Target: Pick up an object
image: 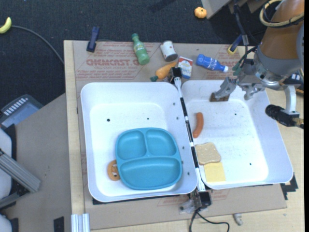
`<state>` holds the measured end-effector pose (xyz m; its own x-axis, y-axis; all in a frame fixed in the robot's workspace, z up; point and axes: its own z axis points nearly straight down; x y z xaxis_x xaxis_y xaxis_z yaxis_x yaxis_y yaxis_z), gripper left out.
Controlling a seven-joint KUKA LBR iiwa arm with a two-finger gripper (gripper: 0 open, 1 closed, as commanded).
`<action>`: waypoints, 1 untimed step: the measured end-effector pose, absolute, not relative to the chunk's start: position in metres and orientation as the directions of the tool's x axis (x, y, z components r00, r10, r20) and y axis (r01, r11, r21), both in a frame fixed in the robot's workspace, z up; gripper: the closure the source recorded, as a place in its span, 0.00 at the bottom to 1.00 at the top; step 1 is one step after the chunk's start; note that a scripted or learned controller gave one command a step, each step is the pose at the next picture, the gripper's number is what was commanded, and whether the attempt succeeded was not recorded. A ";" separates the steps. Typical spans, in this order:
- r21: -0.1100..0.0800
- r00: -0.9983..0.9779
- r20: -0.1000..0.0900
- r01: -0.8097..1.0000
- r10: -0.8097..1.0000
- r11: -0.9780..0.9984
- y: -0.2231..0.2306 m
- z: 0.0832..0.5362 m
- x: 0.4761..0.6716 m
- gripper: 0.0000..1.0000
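Orange and soft-looking, the toy sausage (pixel 198 124) is lying in the right bin (pixel 260 175) close to its left wall, about midway along. Just below it the bread slice (pixel 208 153) and the cheese slice (pixel 214 172) are resting side by side near the bin's front left corner. All three are probably light; the sausage is likely the easiest to take, pinched across its narrow middle, while the flat slices would be slippery and hard to get under.

Over the bin's far edge the tool (pixel 235 87) is hanging with its fingers spread apart and nothing between them, well apart from the sausage.

Little is standing in the way, though the bin wall sits close beside the sausage and may crowd one finger. In the left bin (pixel 96 129) a blue divided plate (pixel 147 157) is covering part of a small pretzel (pixel 113 170). Bottles and small toys are lying along the worktop's far edge.
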<state>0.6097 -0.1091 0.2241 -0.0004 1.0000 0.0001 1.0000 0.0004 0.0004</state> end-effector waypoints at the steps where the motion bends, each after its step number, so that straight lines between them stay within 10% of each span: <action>1: -0.002 -0.001 0.001 1.000 1.000 0.001 -0.051 0.189 0.583 0.00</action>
